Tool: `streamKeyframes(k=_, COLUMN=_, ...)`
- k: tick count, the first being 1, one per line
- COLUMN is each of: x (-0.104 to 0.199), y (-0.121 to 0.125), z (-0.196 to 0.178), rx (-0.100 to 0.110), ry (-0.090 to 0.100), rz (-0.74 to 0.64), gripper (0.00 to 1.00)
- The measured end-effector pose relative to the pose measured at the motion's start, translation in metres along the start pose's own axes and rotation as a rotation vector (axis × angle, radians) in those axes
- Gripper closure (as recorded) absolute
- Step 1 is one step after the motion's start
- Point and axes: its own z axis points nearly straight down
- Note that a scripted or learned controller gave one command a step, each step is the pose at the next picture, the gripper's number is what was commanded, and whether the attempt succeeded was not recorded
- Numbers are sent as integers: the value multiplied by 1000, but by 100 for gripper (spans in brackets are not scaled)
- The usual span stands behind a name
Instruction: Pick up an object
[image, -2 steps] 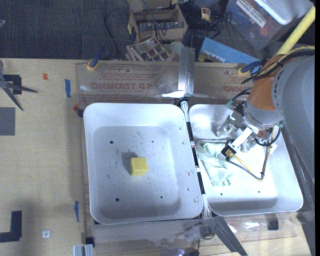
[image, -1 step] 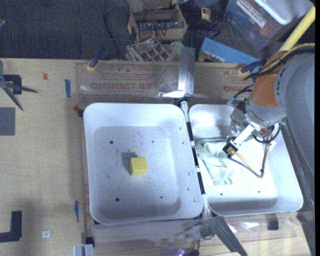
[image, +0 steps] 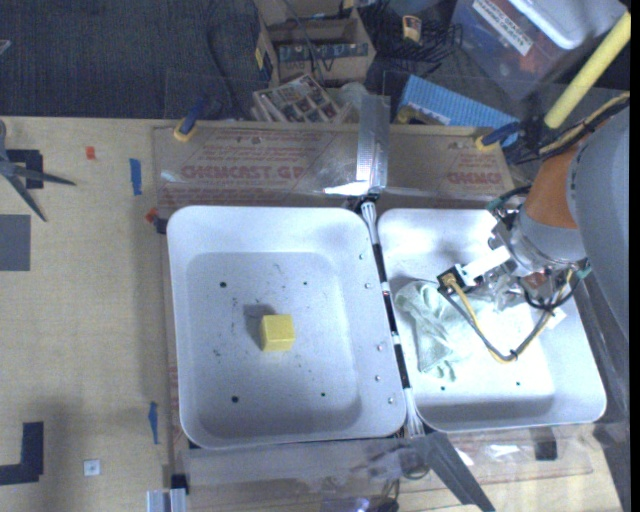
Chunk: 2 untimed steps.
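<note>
A small yellow block (image: 278, 332) lies near the middle of the left bin (image: 200, 250). A crumpled pale green cloth (image: 428, 328) rests in the left half of the right bin (image: 570, 390). My gripper (image: 499, 292) hangs low over the right bin, just right of the cloth's upper edge. I see nothing held in it. The grey arm with its orange band (image: 548, 200) comes in from the upper right.
A metal divider (image: 385, 300) runs between the two bins. Cardboard panels (image: 260, 165) stand behind them. Boxes and cables crowd the floor beyond the bench. Bare wooden benchtop (image: 80, 300) stretches to the left.
</note>
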Motion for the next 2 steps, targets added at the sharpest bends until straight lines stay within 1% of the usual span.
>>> streamKeyframes(k=1, x=12, y=-44, z=-79, rx=-3, ry=2, rz=288, gripper=100)
streamKeyframes(k=2, x=18, y=19, z=-25, rx=-2, ry=1, rz=294, gripper=100)
